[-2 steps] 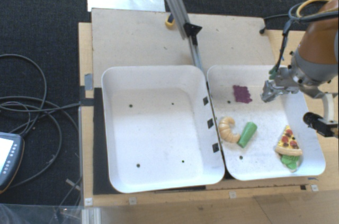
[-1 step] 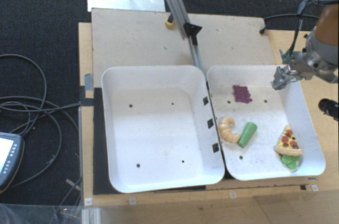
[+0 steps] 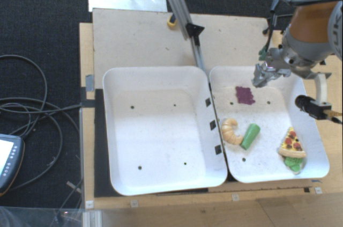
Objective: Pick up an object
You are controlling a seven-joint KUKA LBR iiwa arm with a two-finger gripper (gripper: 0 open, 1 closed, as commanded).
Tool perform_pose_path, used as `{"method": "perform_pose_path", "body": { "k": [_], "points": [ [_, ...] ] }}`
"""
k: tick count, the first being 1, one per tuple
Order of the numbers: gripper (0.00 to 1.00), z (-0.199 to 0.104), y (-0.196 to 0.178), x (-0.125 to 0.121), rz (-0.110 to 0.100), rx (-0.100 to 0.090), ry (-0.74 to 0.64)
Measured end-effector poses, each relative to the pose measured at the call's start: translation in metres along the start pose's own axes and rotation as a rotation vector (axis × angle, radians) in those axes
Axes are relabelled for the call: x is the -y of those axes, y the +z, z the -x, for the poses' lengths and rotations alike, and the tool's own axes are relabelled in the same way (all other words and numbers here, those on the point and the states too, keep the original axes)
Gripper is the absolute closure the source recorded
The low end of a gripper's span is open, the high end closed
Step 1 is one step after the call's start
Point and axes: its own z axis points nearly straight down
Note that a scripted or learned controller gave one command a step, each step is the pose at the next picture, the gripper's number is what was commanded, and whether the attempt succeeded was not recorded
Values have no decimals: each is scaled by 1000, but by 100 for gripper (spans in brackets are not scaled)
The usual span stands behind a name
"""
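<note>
The right bin [image 3: 311, 129] holds a purple grape bunch [image 3: 244, 95] near its back, a tan croissant [image 3: 231, 131] beside a green cylinder [image 3: 250, 136] at its left, and a pizza slice [image 3: 292, 144] over a green piece [image 3: 292, 163] at the front right. My gripper [image 3: 261, 79] hangs over the bin's back edge, just up and right of the grape bunch, with nothing seen between its fingers.
The left bin [image 3: 115, 113] stands beside the right one, with black clips [image 3: 213, 125] along the shared wall. A slanted metal pole [image 3: 179, 3] crosses the back of the bench. Cables and a pendant [image 3: 8, 159] lie on the floor at left.
</note>
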Motion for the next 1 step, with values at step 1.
{"method": "perform_pose_path", "body": {
  "k": [1],
  "points": [
    [100,-47,-1,-24,1,-1,0]
  ]
}}
